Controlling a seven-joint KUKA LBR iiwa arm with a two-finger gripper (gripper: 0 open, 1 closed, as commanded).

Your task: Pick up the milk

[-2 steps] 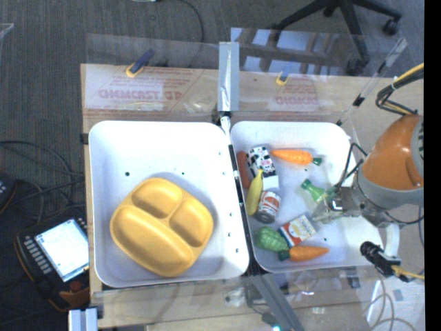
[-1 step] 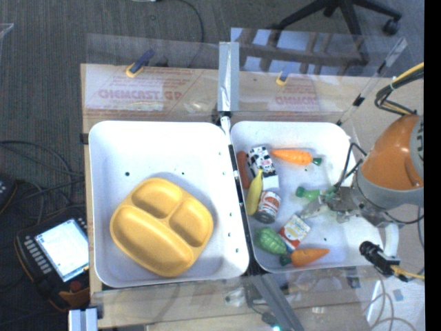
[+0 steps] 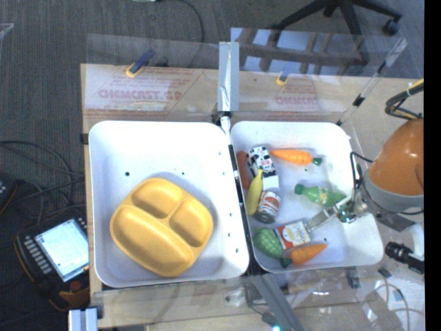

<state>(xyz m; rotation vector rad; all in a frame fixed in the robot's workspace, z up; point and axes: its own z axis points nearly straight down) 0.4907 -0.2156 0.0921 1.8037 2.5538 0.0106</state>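
The milk (image 3: 262, 164) is a small white carton with black cow patches, lying near the left wall of the right bin (image 3: 358, 250), toward the back. My gripper (image 3: 325, 218) is low over the right part of that bin, well to the right of the milk and nearer the front. It sits between a green bottle (image 3: 320, 196) and a red-and-white box (image 3: 296, 233). The milk lies apart from it, untouched. The arm's orange band (image 3: 403, 161) shows at the right edge.
Around the milk lie a carrot (image 3: 293, 157), a sausage (image 3: 242, 169), a banana (image 3: 255, 192) and a can (image 3: 269, 206). A green vegetable (image 3: 267, 243) and a second carrot (image 3: 306, 253) sit at the front. A yellow divided plate (image 3: 162, 225) rests in the left bin (image 3: 110, 157).
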